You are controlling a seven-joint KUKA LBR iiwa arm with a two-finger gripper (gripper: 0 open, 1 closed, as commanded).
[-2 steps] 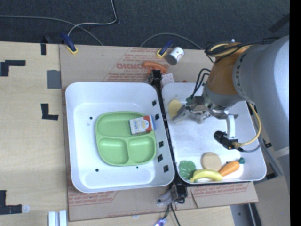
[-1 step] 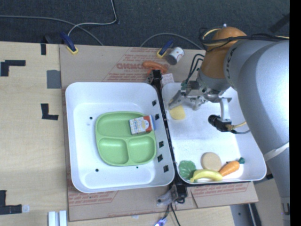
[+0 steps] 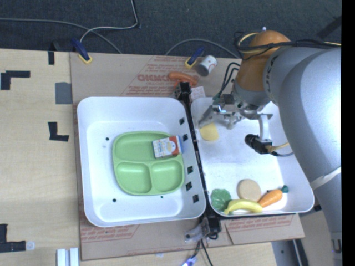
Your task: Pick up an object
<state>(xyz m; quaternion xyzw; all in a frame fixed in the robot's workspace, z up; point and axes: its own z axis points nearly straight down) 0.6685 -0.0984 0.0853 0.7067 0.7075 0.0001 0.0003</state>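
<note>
Currently positioned: claw [image 3: 217, 117] low in right bin [image 3: 277, 165], just above pale yellow food piece [image 3: 209, 132] near divider. Finger state: cannot tell. Nothing visibly gripped. Remaining toys (banana [image 3: 244, 206], carrot [image 3: 270, 197]) clustered at near edge, well apart.

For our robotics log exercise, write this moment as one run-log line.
hand: over right bin, upper left | nearest: yellow piece | banana, carrot: near edge | left bin: green tray, small carton

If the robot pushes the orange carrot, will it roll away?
The carrot looks rounded and tapered, so it would probably roll in a curve. It lies near the banana and the bin's wall, which would likely stop it.
</note>
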